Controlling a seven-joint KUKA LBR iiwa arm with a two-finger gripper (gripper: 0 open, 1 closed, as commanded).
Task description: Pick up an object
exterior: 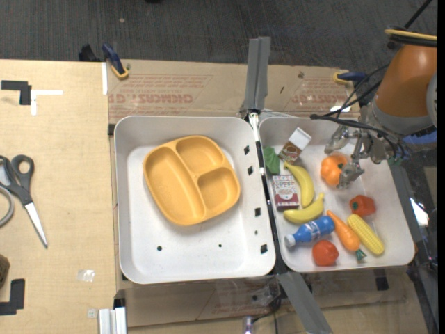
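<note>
My gripper (345, 160) hangs low over the upper right part of the right bin (400, 207), open. It stands right at an orange fruit (331, 172); one metal finger (352, 172) is down against the fruit's right side and the other sits just above it. The orange rests on the bin floor. Nearby lie two bananas (304, 181), a red pepper (361, 204), a carrot (343, 231), a corn cob (366, 234), a blue bottle (311, 232) and a red fruit (325, 253).
A small red box (285, 191), a green item (271, 161) and a little carton (296, 143) lie along the right bin's left wall. The left bin (139, 249) holds a yellow divided plate (192, 178). Scissors (25, 195) lie on the bench at far left.
</note>
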